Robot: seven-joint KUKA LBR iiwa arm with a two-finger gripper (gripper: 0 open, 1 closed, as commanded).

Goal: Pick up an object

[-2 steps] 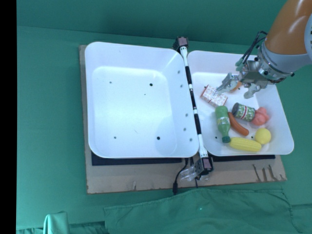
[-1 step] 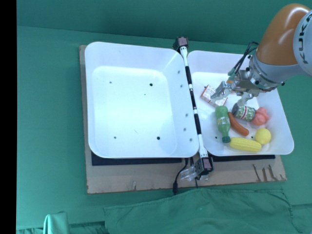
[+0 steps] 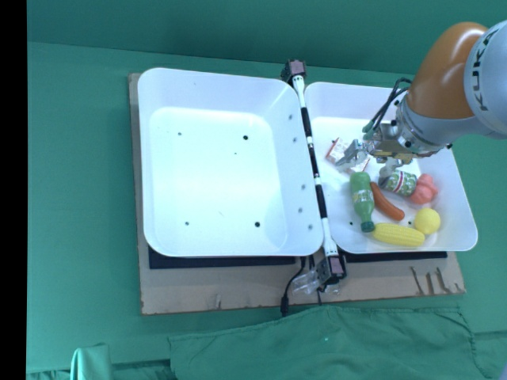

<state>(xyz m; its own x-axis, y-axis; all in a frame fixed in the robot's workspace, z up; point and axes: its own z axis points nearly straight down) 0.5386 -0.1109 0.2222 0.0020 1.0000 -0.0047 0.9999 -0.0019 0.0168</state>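
The left bin (image 3: 218, 165) sits on the left of the bench, a shallow white tray with a few dark specks on its floor. A black-and-white rail (image 3: 313, 165) runs between it and the right bin (image 3: 455, 236).

Everything else lies in the right bin. Nearest the rail, a small red-and-white packet (image 3: 339, 150) rests near the bin's upper left, and the gripper (image 3: 366, 153) hangs just beside it, seemingly touching its right edge; whether the fingers are apart or closed I cannot tell, and nothing shows clearly between them. Below the gripper, a green bottle (image 3: 362, 200) lies with its cap toward the near rim. Just right of it is an orange-red sausage (image 3: 387, 202), slanted. Under both, along the near rim, lies a yellow corn cob (image 3: 398, 234). Right of the gripper and slightly lower, a small can (image 3: 398, 182) with a green label lies on its side, touching a pink toy (image 3: 424, 189). A yellow lemon (image 3: 427, 221) sits below that.
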